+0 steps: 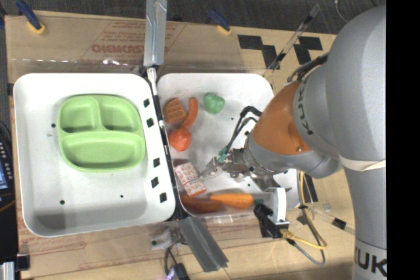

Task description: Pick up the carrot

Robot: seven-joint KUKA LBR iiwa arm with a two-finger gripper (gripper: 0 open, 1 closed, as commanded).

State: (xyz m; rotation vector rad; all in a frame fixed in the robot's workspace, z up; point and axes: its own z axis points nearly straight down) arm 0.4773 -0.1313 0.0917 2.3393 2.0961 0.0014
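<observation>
Carrot lies partly hidden beneath the hand, fingers unclear.

**Grey arm, orange band**

The arm is showing broad, smooth, rounded grey shells with a pale seam running between two segments. An orange band is wrapping the wrist section, with dark lettering partly showing along its edge. More dark letters are showing on the grey shell lower down. Thin black cables are looping off the wrist toward dark metal parts, and a yellow cable is trailing below.
</observation>
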